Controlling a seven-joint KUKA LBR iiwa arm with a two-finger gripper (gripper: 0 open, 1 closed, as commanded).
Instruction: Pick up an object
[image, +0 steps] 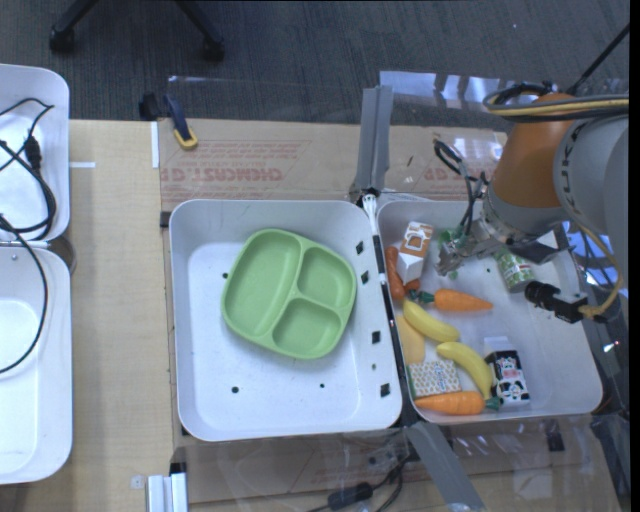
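two white bins sit side by side on tan cardboard (250, 160), the left bin (190, 330) holding one green divided plate (290, 293), the right bin (570, 370) two bananas (430, 323), two carrots (462, 299), cartons and a bottle (517, 271), beside which the gripper (452, 255) hovers, finger state unclear.

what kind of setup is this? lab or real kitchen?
Most likely a robotics lab bench, not a kitchen. Two shallow white bins sit side by side on it, the right one holds what look like toy foods such as a banana and a carrot, and cables trail at the left.
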